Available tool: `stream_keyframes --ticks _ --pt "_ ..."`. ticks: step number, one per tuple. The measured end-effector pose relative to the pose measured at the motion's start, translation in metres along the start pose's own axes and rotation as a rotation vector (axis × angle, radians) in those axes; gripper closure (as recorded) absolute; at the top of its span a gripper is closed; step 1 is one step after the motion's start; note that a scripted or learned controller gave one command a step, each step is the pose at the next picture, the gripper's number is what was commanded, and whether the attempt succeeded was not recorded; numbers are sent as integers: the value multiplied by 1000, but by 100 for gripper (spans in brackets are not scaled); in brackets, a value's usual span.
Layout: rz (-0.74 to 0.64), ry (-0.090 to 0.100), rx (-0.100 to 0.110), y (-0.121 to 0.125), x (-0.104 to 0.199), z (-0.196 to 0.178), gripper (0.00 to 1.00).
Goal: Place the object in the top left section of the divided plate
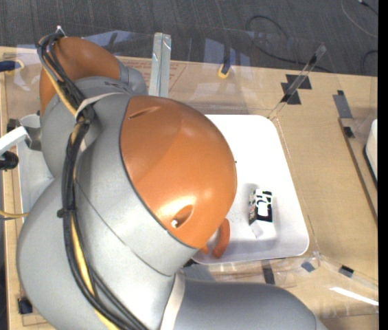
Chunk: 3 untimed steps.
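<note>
Arm (111,239), one: grey casings with two orange caps, the larger a domed cap (176,177) at the middle of the view, the smaller (77,60) at upper left; the arm's bulk lies over the left half of the bench. Cable bundle (70,184), one, black with a yellow strand, running along the arm's left flank. White bin (276,157), one in sight, its right part bare and its left part under the domed cap. Small black-and-white item (261,207), one, lying inside the bin near its lower right corner. Orange rounded piece (220,240), one, at the bin's lower edge, just beside the arm and partly hidden by it; which of these two is the task's thing cannot be told. Bench (331,184), one, pale wood, with black tape marks (295,86) on it. Blue clamps, two: one at the left edge (3,67), one at the far edge (226,69). Clear upright post (161,64), one, behind the arm.
</note>
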<state>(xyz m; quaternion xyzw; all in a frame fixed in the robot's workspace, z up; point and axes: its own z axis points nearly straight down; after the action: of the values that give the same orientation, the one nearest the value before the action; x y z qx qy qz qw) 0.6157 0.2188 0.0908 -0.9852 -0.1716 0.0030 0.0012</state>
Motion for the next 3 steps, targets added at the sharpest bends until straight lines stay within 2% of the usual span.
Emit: stream_keyframes --ticks 1,2,3 --pt "139 1 -2 -11 -34 0 0" --pt "43 -1 0 59 -71 -46 0" --pt "0 2 -2 11 -34 -87 0"
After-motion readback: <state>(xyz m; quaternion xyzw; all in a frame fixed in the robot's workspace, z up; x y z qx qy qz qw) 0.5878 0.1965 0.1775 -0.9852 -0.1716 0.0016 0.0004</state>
